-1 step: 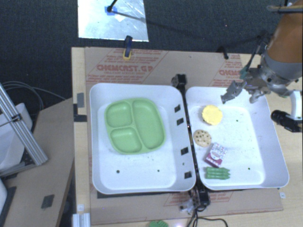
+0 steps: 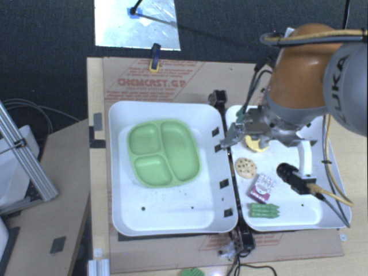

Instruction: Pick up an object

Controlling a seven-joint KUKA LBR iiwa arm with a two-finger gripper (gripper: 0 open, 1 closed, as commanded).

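Arm (image 2: pixel 305 68): grey with an orange band, reaching in from the right and hanging over the upper part of the right bin (image 2: pixel 299 213). Gripper (image 2: pixel 244 132): low over the upper left corner of that bin, near the divide between the two bins. Open or closed state: cannot be told from this angle. Yellow item (image 2: pixel 257 144): on the floor of the right bin, directly below and just beside the gripper, partly covered by it; contact with the gripper cannot be told. Chocolate-chip cookie (image 2: pixel 245 167): lying flat, just in front of the yellow item, close to the bin's left wall. Pink and white packet (image 2: pixel 261 188): near the cookie, toward the front right of it, lying at a slant. Green pea pods (image 2: pixel 264 211): at the front of the right bin, just beside the packet. Left bin (image 2: pixel 172 211): holding a green divided plate (image 2: pixel 164 153) with three compartments, set toward the back. Both bins resting on a printed brown cardboard sheet (image 2: pixel 149 80).
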